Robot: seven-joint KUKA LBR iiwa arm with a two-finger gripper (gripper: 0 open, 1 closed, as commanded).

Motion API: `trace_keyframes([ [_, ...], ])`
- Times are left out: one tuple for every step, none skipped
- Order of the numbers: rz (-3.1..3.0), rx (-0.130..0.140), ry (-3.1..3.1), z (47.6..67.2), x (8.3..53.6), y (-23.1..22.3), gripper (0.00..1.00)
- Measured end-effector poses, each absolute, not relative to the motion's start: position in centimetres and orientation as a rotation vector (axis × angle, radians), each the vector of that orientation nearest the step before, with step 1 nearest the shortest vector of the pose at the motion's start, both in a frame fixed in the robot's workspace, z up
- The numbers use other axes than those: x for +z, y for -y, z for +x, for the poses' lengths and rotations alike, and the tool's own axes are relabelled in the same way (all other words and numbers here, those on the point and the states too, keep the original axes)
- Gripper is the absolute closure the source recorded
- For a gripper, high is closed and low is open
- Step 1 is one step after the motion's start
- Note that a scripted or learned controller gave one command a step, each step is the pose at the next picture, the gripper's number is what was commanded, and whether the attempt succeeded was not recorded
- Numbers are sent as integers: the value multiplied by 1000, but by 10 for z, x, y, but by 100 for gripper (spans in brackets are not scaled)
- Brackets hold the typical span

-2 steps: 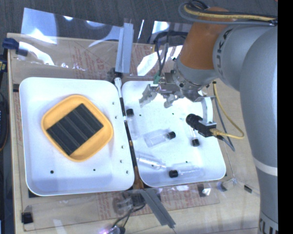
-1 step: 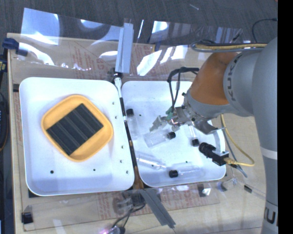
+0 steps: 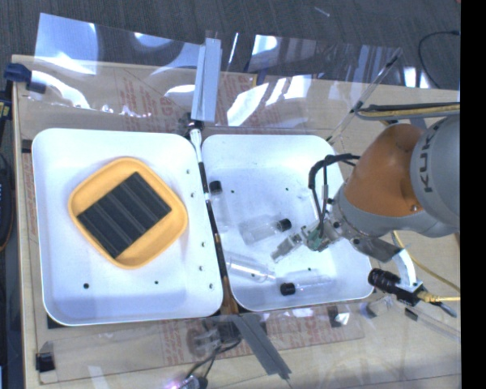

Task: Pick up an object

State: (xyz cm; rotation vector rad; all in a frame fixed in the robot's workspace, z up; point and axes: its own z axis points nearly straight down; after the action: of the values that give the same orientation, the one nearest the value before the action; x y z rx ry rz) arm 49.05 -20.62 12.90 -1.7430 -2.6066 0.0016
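Observation:
In the right bin (image 3: 251,148) lie several clear plastic vials with black caps. One vial (image 3: 261,228) rests near the middle, its cap pointing right. Another vial (image 3: 306,284) lies by the front wall, and a third clear piece (image 3: 247,266) sits at the front left. A small black cap (image 3: 215,187) lies close to the bin's left wall. My gripper (image 3: 288,246) is low over the middle of this bin, just right of the middle vial and above the front one. Nothing is visibly held in it.
The left bin (image 3: 53,152) holds a yellow-orange cushion-shaped object (image 3: 128,211) with a dark ribbed top. The arm's orange band (image 3: 381,181) and grey body overhang the right bin's right side. A clear screen stands behind both bins. Cables lie right of the bench.

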Motion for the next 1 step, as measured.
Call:
trace_keyframes([
  [-1737,2,2611,492,139,206,100],
])
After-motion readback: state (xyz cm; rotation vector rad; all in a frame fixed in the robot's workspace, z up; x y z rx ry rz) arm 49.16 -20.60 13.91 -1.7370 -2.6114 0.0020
